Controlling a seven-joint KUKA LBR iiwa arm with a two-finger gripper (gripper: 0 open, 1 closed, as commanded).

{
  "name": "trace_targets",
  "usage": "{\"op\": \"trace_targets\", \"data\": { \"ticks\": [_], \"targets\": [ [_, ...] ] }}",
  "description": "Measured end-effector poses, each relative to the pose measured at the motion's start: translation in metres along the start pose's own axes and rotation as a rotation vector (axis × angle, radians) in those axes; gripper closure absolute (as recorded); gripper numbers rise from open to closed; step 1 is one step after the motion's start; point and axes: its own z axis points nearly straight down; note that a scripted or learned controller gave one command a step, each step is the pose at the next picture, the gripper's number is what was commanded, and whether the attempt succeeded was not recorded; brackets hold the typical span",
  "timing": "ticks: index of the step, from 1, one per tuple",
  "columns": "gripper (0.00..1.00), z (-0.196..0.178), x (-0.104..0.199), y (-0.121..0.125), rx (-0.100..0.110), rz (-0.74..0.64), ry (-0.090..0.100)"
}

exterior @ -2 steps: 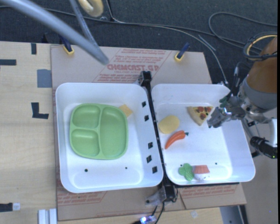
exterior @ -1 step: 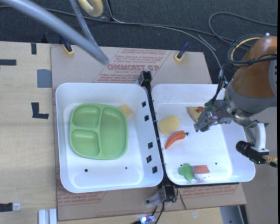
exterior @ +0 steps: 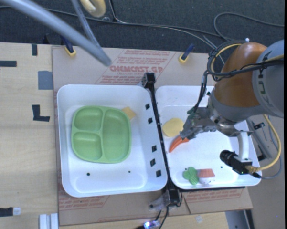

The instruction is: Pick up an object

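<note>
Bench with 2 shallow white bins side by side. Grey arm (exterior: pixel 248 80) with orange band reaches in from right; gripper (exterior: pixel 191 130) low over right bin (exterior: pixel 181 97), fingers closed on top end of orange carrot (exterior: pixel 177 142), which hangs tilted toward divider. Yellow round piece (exterior: pixel 172 126) just beside carrot. Green toy (exterior: pixel 191 175) and red-white block (exterior: pixel 206 173) near front wall. Left bin (exterior: pixel 67 171): green 3-compartment plate (exterior: pixel 101 133), small yellow piece (exterior: pixel 129 112) at its upper right edge.

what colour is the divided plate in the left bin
Light green; the divided plate lies in the left bin, seen clearly in the camera view.
</note>
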Motion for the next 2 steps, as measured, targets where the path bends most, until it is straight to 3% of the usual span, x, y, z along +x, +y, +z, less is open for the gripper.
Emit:
{"op": "trace_targets", "data": {
  "ticks": [2],
  "targets": [
    [1.0, 0.006, 0.115, 0.004, 0.001, -0.002, 0.0]
  ]
}}
